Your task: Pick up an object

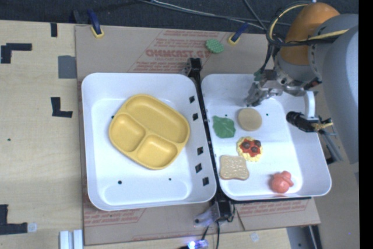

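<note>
Well, starting from the left of the desk (35, 143), the left bin (99, 183) holds 1 yellow divided tray (149, 131), tilted a little and lying flat, and it plays no part in the reach. Past the black divider, the right bin (315, 183) carries 5 small pieces: a green leaf-shaped piece (223, 126), a toast slice (233, 167), a small pizza-like round (250, 148), a tan round cookie (250, 119) and a red fruit piece (281, 182). The jaws (256, 95) hang low over the bin's upper part, just above and beside the tan round cookie, with nothing between them; from where I stand I cannot tell whether they are apart or together. That cookie looks to be the likeliest pick. To do it well, I judge the arm should centre over the cookie, keep off the leaf piece to its left, and come down square, since a flat round gives little edge to pinch.
</note>
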Motion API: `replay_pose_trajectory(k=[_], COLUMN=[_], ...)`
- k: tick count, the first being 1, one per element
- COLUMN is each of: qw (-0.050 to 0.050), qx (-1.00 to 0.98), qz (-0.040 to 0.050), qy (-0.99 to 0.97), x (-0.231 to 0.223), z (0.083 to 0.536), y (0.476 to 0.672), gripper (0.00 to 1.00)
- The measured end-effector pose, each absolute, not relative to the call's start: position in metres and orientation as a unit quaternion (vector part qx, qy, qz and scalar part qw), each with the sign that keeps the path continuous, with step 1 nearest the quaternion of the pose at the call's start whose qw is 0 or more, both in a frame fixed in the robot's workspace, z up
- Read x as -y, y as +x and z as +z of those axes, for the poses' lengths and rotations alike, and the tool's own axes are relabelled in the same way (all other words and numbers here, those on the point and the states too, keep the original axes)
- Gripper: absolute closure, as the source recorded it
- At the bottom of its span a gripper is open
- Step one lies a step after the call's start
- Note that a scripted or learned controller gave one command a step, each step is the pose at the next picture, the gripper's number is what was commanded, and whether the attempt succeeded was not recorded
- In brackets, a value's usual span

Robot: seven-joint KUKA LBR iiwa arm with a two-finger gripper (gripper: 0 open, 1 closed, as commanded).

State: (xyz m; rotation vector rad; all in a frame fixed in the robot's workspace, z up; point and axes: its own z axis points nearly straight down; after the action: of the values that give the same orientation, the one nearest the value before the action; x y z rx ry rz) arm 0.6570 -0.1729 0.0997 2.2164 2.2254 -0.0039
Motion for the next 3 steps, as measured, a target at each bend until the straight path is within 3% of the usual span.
replay_pose_trajectory(k=[2, 3], qw=[0.002, 0.001], qx=[-0.708, -0.708], qz=[0.0015, 0.0007], qy=[0.706, 0.707], x=[0.167, 0.167], z=[0.204, 0.231], y=[0.657, 0.658], gripper=[1.00, 1.00])
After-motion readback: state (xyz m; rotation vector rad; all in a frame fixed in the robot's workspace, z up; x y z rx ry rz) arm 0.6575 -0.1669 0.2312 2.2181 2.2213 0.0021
